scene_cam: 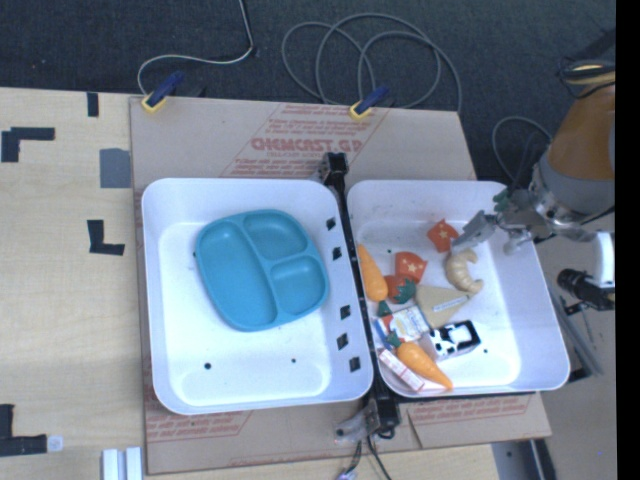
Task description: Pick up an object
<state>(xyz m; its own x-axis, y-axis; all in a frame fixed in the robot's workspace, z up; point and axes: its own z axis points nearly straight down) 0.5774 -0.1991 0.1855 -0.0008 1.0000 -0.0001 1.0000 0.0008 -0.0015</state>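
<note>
Pale wood bench (60, 298) carries a cardboard sheet (290, 143) with two white bins on it. Nearest in the right bin (530, 358) lie a carrot (422, 360), a black-and-white packet (455, 339) and a tan wedge (440, 303). Farther in sit a cream croissant-shaped piece (463, 271), an orange piece (372, 275) and two red pieces (409, 265). The left bin (165, 298) holds a blue divided plate (262, 268). The gripper (497, 226) hovers over the right bin's far right, fingers spread, nothing between them. Cables (360, 58) loop on dark carpet beyond.
</note>
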